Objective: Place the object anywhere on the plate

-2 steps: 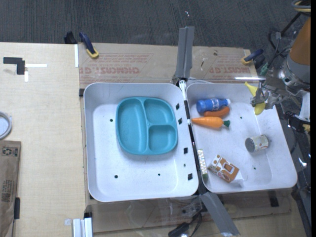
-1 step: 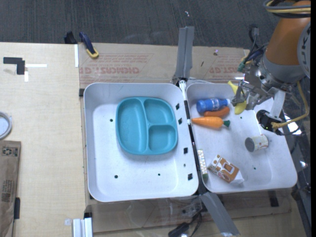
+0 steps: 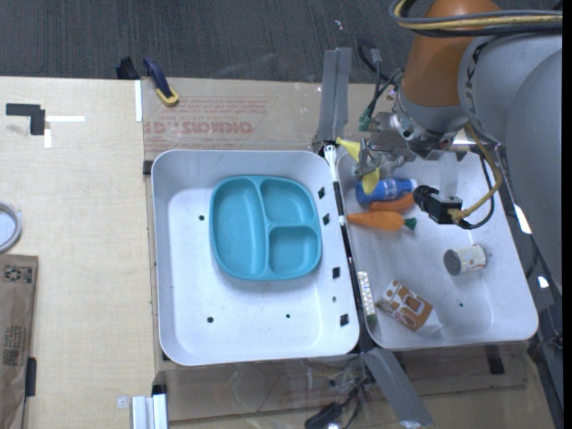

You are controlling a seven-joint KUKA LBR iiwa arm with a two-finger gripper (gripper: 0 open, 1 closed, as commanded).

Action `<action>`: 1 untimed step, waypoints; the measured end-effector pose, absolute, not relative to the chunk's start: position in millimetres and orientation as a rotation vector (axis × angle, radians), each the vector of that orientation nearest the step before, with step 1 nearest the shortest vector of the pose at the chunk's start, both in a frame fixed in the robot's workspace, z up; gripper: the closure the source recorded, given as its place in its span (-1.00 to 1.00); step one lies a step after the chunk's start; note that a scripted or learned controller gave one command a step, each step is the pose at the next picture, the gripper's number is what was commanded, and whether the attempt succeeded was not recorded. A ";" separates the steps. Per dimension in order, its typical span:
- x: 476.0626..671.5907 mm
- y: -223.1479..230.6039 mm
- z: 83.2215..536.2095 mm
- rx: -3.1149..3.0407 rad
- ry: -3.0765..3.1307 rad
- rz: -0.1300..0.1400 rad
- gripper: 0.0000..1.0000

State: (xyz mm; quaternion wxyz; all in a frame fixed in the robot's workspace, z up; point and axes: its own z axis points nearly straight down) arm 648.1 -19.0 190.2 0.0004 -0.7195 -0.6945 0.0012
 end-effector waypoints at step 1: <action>658.7 43.6 190.8 -2.273 -2.169 0.003 1.00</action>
